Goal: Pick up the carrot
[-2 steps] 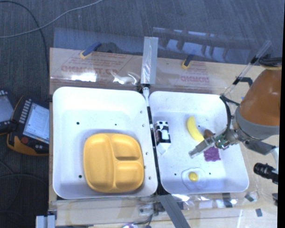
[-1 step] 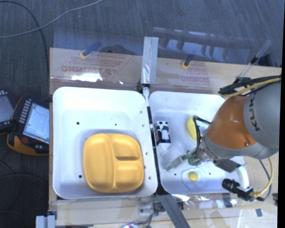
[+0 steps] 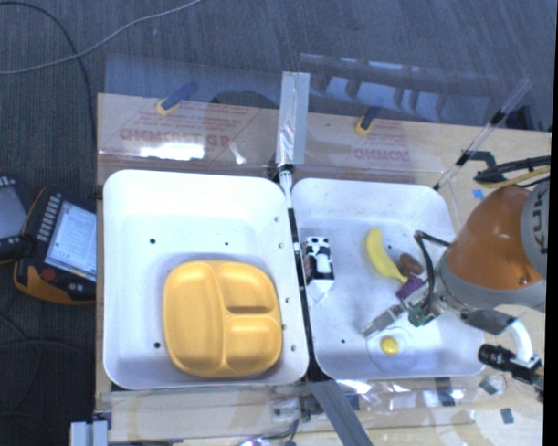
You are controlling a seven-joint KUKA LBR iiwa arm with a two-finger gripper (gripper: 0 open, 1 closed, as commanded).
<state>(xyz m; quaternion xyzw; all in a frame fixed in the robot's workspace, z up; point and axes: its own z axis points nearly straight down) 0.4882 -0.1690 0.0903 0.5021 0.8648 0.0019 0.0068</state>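
Still hunting, I'd say: the pincer [image 3: 394, 318] hovers low in the right bin [image 3: 353, 206], can't tell its state. No clear carrot; maybe the brownish thing [image 3: 410, 264] at its 1 o'clock, beside the banana [image 3: 381, 254]. Next: line up over it.

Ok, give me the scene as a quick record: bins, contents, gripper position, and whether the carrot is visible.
left bin: holds a yellow divided tray
right bin: holds a banana, a small brown item, a purple item, a yellow round piece, a black-and-white item at its left wall
gripper: low in the right bin, between the purple item and the yellow round piece
grasp: nothing visibly between the fingers
carrot: cannot identify one among the items
arm: reaches in from the right
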